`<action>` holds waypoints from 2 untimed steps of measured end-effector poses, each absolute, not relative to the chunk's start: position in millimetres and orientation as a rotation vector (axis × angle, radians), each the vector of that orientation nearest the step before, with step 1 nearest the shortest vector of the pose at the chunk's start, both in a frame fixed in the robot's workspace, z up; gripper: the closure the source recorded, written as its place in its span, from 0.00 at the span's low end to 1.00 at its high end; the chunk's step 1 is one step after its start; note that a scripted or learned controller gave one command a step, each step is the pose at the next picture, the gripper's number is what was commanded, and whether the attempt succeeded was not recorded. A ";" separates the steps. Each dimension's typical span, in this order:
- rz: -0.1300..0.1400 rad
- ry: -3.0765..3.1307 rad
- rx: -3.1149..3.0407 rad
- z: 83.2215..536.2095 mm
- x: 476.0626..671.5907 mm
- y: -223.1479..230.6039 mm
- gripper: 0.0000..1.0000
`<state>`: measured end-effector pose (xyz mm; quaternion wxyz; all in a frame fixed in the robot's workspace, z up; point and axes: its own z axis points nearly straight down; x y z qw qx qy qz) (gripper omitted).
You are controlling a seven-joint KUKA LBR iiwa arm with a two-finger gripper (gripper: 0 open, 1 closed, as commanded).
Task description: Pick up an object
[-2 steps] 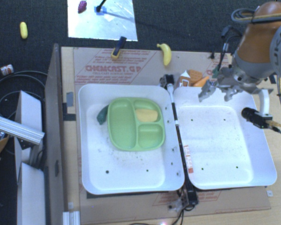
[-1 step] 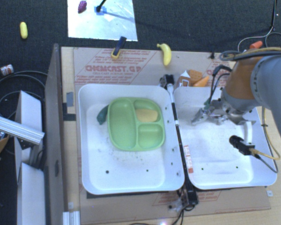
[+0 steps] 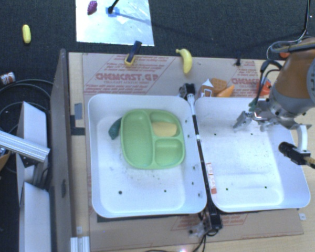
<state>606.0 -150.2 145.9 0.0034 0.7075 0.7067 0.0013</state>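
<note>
Camera view has the likely pick targets all sitting in the left bin (image 3: 102,193): a green divided tray (image 3: 149,154) with a yellow piece (image 3: 165,128) lying in its upper right compartment, and a dark green thing (image 3: 114,128) touching the tray's left edge. The gripper (image 3: 243,121) hangs over the right bin (image 3: 283,193), near its upper wall and well apart from all of that. Fingers look spread, with nothing between them. Big risk imo: if it closes where it is, it grabs air, since that bin's floor shows just specks. The yellow piece also lies low inside the compartment walls, so the fingers could hit the tray. A banana (image 3: 186,60) lies outside on the cardboard.
</note>
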 end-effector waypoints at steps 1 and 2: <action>0.000 2.229 2.216 163.5 571.1 -100.5 0.00; -0.001 2.227 2.218 80.3 578.2 -93.0 0.00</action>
